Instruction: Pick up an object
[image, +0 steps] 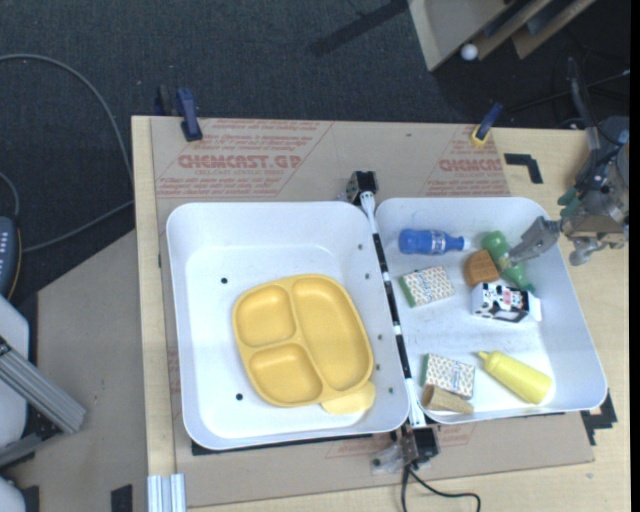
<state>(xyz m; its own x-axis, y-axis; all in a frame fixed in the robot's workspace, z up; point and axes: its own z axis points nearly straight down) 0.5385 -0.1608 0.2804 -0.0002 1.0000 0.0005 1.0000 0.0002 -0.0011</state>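
Two shallow white bins sit side by side on the cardboard-topped bench (300, 150), their rims touching along the middle. The left bin (200, 240) holds a yellow plastic tray (303, 338) with three rounded compartments, smooth and slightly glossy, and a pale yellow flat piece (349, 402) peeks out from under its near right corner. The right bin (575, 330) is more crowded: a blue bottle (428, 241) lies on its side near the far edge, a green rounded object (494, 242) sits beside a brown blocky piece (481, 268), a small patterned packet (428, 285) lies tilted near the divider, and a black-and-white carton (504, 301) rests toward the middle. Nearer the front edge lie a second patterned packet (450, 375), a tan wedge (447, 401) touching it, and a yellow squeeze bottle (516, 375) on its side. The gripper (520, 252) reaches in from the right, a grey metal finger (533, 240) slanting down toward the green object and the brown piece; I cannot tell how far it is spread, nor whether it touches or grasps anything there
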